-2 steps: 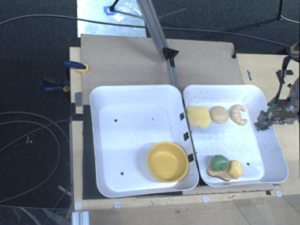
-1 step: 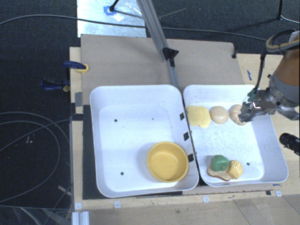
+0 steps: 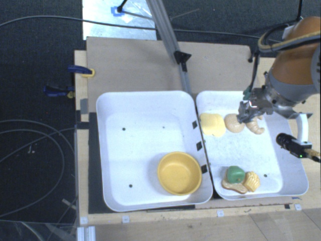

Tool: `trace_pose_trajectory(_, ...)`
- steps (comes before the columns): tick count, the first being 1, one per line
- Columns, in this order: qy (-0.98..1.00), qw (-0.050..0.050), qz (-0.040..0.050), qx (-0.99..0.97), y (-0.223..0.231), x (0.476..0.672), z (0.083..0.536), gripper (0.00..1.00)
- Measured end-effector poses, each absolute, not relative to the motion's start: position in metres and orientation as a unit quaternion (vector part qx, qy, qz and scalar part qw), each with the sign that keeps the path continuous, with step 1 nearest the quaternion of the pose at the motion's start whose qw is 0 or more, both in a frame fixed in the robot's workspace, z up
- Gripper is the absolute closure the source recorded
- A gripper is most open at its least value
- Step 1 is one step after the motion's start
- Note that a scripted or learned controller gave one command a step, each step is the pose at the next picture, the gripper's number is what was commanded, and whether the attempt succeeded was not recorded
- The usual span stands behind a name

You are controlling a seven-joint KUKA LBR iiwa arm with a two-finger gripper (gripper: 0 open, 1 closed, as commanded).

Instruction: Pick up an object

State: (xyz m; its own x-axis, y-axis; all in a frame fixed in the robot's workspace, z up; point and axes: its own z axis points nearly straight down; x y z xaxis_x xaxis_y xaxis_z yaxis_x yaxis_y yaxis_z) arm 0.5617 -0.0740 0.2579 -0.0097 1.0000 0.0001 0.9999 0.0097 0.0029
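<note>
Camera view: claw [image 3: 247,112] low in right bin [image 3: 296,182], over tan curved toy [image 3: 244,124] beside pale yellow piece [image 3: 212,124]; finger spread cannot be told. Risk: the crowded neighbours could be nudged, or the rounded toy could slip out.

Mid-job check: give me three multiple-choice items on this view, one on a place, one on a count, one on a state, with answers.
1. Where does the yellow bowl sit?
A. left bin
B. right bin
C. on the bench outside the bins

2. How many bowls are in the bins?
A. none
B. one
C. three

3. Where is the pincer?
A. over the left bin
B. over the right bin, at the tan piece
C. far outside both bins

Answers: 1 A, the bowl rests near the front of the left bin. 2 B, one bowl is visible. 3 B, it hangs above the right bin's rear.
</note>
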Motion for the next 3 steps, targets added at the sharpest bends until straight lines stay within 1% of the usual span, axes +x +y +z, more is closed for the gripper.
trace_pose_trajectory(1, 0.71, 0.001, 0.0011, 0.704, -0.029, 0.588, 0.242, 1.0)
trace_pose_trajectory(2, 0.711, 0.001, 0.0018, 0.704, 0.017, 0.606, 0.245, 1.0)
trace_pose_trajectory(3, 0.71, 0.001, 0.0015, 0.704, 0.06, 0.637, 0.229, 1.0)
